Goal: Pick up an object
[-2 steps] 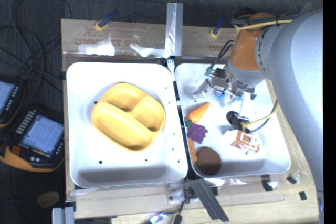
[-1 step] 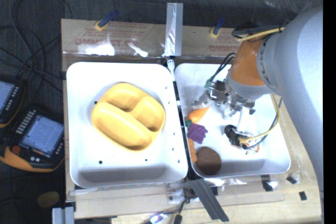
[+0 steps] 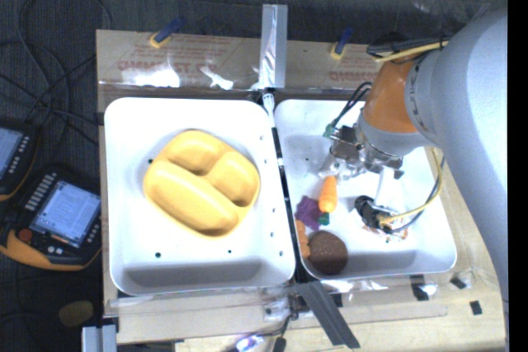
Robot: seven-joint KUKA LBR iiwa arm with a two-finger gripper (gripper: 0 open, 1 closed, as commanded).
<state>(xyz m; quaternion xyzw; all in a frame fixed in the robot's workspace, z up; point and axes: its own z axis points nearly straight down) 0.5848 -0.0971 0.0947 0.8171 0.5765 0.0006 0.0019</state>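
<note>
Looking down into the right bin (image 3: 429, 255), we found the gripper (image 3: 353, 163) hanging low over its upper middle, and we could not tell its state because the wrist hid it. The nearest thing to take was a small toy carrot (image 3: 328, 194), which lay just below and slightly to the left of the gripper in the view, apparently apart from it. Its long axis ran nearly up and down the picture, orange body above and green tip below. Beside it sat a purple toy (image 3: 308, 210) and a brown round toy (image 3: 327, 251). We judged a short descent toward the carrot, closing across its narrow width, was what the pick required.
</note>
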